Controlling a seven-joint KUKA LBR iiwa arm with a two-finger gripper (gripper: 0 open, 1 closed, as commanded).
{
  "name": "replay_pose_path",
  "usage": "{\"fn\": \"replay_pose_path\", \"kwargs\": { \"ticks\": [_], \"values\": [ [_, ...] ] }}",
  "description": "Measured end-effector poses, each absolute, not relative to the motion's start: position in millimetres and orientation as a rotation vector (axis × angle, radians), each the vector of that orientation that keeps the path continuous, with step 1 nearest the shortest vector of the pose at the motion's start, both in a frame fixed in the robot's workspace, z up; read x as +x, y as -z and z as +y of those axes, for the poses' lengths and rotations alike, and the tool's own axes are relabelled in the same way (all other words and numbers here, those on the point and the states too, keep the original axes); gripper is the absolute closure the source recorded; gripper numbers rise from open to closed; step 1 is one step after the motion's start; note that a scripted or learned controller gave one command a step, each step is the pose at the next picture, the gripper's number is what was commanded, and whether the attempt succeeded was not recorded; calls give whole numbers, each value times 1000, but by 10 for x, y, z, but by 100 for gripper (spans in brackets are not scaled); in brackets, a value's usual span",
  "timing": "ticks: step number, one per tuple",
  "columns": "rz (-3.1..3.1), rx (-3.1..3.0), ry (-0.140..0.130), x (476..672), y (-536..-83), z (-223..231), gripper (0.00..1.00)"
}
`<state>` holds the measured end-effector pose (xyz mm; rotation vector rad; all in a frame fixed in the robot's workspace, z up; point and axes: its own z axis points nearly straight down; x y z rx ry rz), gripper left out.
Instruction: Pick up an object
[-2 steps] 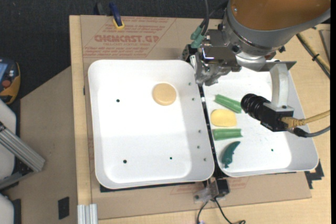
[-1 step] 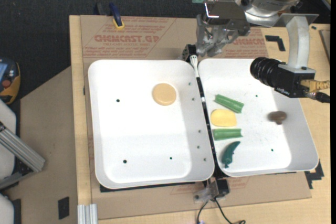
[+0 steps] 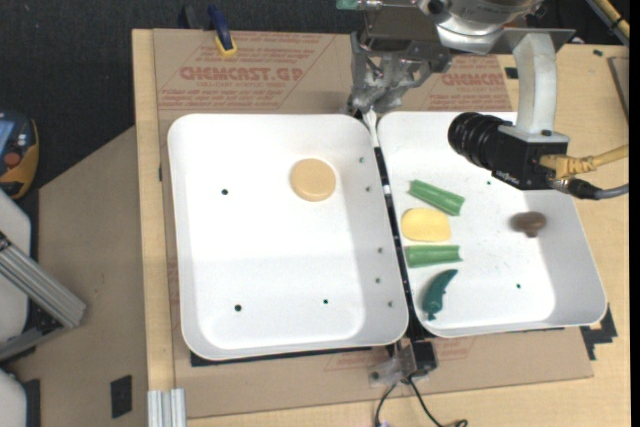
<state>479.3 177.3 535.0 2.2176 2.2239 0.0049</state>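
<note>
Near edge of right bin: a dark teal curved plastic piece [image 3: 437,293] lies by the front rim of the shallow white right bin [image 3: 570,300].
Middle of right bin: a short green plastic stick [image 3: 432,255], a pale yellow rounded plastic piece [image 3: 425,225] and a second green plastic stick [image 3: 437,196] lie in a loose column close to the divider; the lower stick is just beside the yellow piece.
Right side of right bin: a small brown lump [image 3: 530,223] lies apart from the others.
Left bin: a tan round flat disc [image 3: 314,180] lies alone in the shallow white left bin [image 3: 200,315].
Far edge: the two-finger gripper [image 3: 372,101] hangs over the far rims where the bins meet.
Jaw state: cannot tell; nothing is visible between the fingers.
Task state (judged): no object is picked yet.
Risk (judged): descending here would strike the rims, not an object. In the clustered column, a neighbouring piece could be nudged or pinched.
</note>
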Motion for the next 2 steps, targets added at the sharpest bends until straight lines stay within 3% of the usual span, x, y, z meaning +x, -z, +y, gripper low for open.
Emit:
{"fn": "replay_pose_path", "kwargs": {
  "ticks": [2],
  "values": [
    [2223,2219,-5,4793,-5349,2240,100]
  ]
}}
